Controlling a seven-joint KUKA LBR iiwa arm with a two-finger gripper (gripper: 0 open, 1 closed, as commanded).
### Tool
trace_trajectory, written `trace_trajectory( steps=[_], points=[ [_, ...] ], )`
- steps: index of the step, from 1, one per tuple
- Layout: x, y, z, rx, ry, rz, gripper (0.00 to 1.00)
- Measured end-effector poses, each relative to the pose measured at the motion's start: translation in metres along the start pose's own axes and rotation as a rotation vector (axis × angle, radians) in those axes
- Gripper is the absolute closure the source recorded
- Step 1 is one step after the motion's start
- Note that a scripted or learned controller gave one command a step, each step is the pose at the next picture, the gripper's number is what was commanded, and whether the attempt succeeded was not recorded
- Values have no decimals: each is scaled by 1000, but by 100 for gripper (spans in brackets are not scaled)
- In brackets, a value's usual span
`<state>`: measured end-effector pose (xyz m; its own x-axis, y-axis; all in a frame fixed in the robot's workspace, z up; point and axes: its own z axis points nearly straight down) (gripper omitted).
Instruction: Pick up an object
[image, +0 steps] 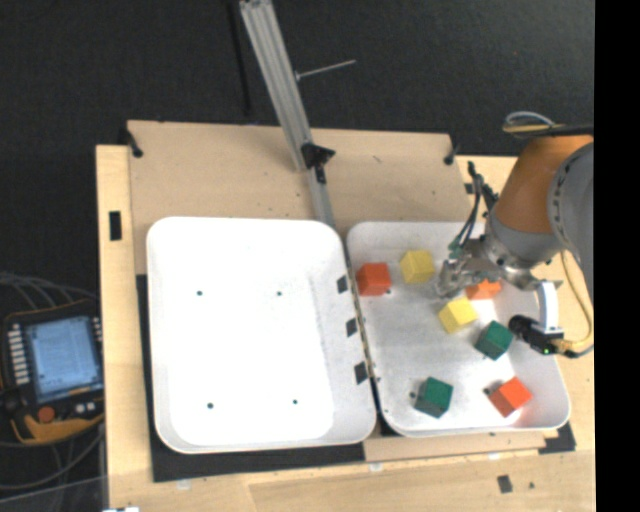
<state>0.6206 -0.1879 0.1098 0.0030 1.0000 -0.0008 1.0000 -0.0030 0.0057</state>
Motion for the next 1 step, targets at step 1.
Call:
trace_trajectory(
  steps=[1],
  points=[
    [-3, 3, -44, -1, 0, -2, 100]
  ],
)
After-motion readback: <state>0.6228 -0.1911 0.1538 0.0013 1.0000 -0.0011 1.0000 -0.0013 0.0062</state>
